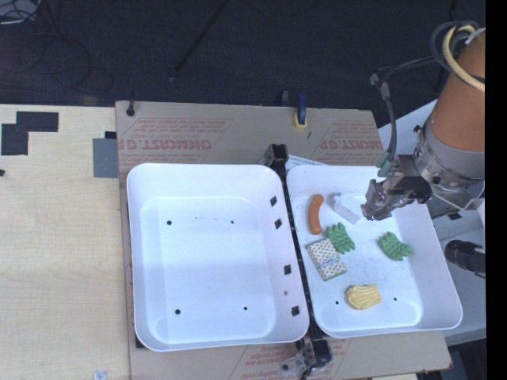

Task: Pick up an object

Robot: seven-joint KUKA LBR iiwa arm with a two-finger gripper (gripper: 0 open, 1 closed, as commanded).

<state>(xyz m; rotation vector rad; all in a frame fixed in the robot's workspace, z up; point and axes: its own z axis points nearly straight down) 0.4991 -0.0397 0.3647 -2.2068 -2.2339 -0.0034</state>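
The grey arm with its orange band [467, 93] enters from the right, and the frame cuts off its upper part. Its dark two-finger gripper [379, 204] hangs over the upper middle of the right shallow white bin [444, 303]. The gripper looks as one dark, blurred mass, so I cannot tell how it is set, and nothing is visibly held in it.

Just to the left of the gripper lies a small pale grey-white block [345, 210]; it is hard to make out against the white floor, and whether the gripper touches it is unclear. Further left lies an orange sausage-shaped object [316, 214], standing almost lengthwise. Below the block is a green knobbly object [341, 237], and just beside it a square checkered packet in green and white [326, 259], tilted. A second green knobbly object [394, 246] lies below the gripper, apart from the others. A yellow ribbed object [363, 296] rests near the bin's lower edge.

The left shallow white bin [142, 291] sits beside it on a brown cardboard sheet [206, 137] with mirrored red print.
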